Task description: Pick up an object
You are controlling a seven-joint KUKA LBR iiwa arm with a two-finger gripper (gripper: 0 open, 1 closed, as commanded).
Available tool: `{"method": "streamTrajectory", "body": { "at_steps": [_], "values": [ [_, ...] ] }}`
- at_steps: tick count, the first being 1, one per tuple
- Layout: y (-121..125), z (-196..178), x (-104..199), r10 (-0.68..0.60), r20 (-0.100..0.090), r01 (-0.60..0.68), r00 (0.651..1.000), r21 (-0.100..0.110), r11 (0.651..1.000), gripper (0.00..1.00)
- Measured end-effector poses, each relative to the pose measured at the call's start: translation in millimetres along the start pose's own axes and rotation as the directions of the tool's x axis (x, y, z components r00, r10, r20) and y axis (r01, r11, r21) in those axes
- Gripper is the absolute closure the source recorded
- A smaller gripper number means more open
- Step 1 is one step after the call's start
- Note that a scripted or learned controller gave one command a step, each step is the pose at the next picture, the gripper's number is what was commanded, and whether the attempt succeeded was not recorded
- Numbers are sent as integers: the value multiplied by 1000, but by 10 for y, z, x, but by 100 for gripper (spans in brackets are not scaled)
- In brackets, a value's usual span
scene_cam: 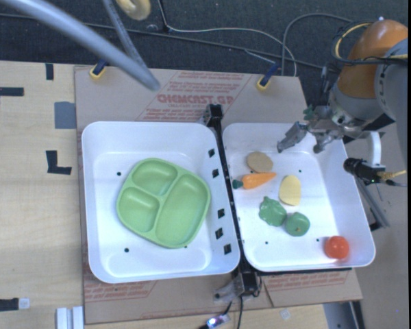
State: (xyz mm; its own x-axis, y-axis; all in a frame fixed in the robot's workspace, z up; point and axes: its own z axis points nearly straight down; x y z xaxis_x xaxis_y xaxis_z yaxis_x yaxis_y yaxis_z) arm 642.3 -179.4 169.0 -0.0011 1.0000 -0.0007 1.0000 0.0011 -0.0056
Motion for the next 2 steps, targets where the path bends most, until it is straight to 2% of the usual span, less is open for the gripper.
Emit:
{"method": "streamTrajectory", "body": {
  "at_steps": [1, 2],
  "values": [
    [-42, 603, -73, 0, 0, 0, 1000, 1, 1000, 0],
    [-25, 461, -67, -2, 1, 2, 1000, -4, 1000, 100]
  ]
}}
